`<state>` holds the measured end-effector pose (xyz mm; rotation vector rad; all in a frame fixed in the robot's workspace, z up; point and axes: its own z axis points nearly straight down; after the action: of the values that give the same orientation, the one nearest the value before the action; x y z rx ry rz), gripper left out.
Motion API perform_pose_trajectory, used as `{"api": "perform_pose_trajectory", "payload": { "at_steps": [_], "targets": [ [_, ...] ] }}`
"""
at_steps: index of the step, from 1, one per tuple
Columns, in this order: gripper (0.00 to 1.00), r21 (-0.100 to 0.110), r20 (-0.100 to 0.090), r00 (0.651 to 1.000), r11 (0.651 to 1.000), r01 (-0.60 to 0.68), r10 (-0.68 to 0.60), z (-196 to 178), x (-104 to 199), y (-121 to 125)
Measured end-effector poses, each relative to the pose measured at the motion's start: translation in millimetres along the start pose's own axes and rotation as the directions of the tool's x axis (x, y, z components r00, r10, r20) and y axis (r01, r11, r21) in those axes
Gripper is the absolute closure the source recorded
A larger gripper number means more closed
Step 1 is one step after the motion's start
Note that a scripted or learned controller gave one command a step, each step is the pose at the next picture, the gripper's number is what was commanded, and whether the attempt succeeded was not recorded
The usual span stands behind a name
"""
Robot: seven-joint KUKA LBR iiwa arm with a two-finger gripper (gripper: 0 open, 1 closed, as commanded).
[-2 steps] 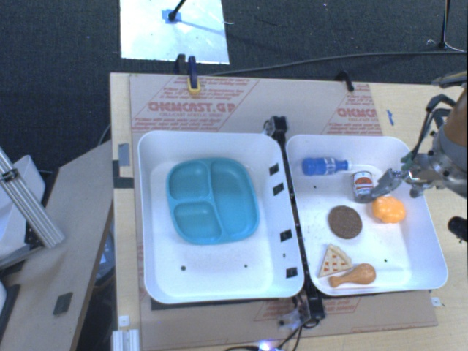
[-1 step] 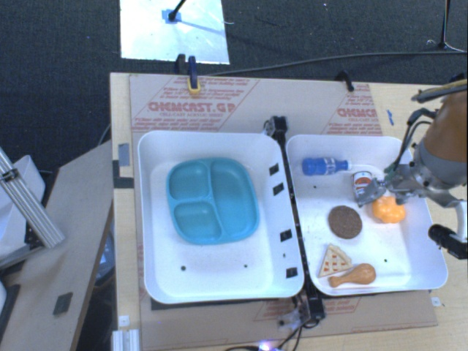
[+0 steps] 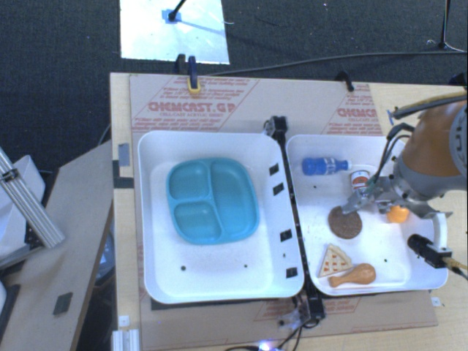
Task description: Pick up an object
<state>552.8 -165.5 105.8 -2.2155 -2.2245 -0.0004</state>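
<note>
Camera view, left to right: a teal divided plastic plate (image 3: 213, 200) sits alone in the left white bin (image 3: 157, 269). In the right white bin (image 3: 311, 148) there's a blue bottle (image 3: 324, 167) up top, a brown round disc (image 3: 345, 223) mid-bin, then a pizza-slice toy (image 3: 334, 260) and tan drumstick toy (image 3: 354, 275) along the near edge. The pincer (image 3: 357, 200) hovers just above-right of the disc, nearly touching it, so that's my guess for the target. Can't tell if it's released or clenched. A small orange thing (image 3: 398, 213) sits under the arm (image 3: 436, 152).
</note>
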Motion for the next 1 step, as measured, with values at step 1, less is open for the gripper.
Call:
{"api": "perform_pose_trajectory", "payload": {
  "at_steps": [1],
  "targets": [
    [1.00, -0.005, 0.003, 1.000, 1.000, -0.003, 0.003, -13.1, -1.4, 0.9]
  ]
}}
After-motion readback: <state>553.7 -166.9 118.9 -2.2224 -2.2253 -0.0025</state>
